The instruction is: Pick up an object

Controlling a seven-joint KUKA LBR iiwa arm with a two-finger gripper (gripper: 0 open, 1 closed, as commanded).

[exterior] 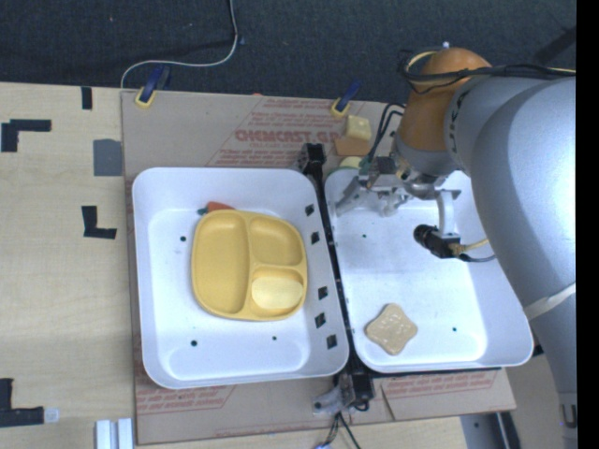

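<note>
So the thing you'd most likely go for is that little tan cracker (391, 329), lying flat on the floor of the right bin (487, 344), lower middle of the frame, close to the divider between the two bins. Nothing is touching it, so there's room around it.

My guess on handling: light, stiff, probably hard plastic if it's toy food, and thin. That's the annoying part. It sits low, so the fingertips would have to get right down to the bin floor and squeeze it across its edges, otherwise they'll just slide over the top. The wavy outline might give you a bit of bite.

The gripper (374, 190) is up at the top of the right bin, centre-right of the frame, well apart from the cracker. Honestly I can't tell from this angle how it's set, too much wrist hardware and cabling in the way.

Other option: the yellow divided plate (245, 262) in the left bin (154, 279), with a pale round lump (277, 291) in its lower right section. The plate's wide and smooth, so you'd want the rim, and it looks slippery.
</note>
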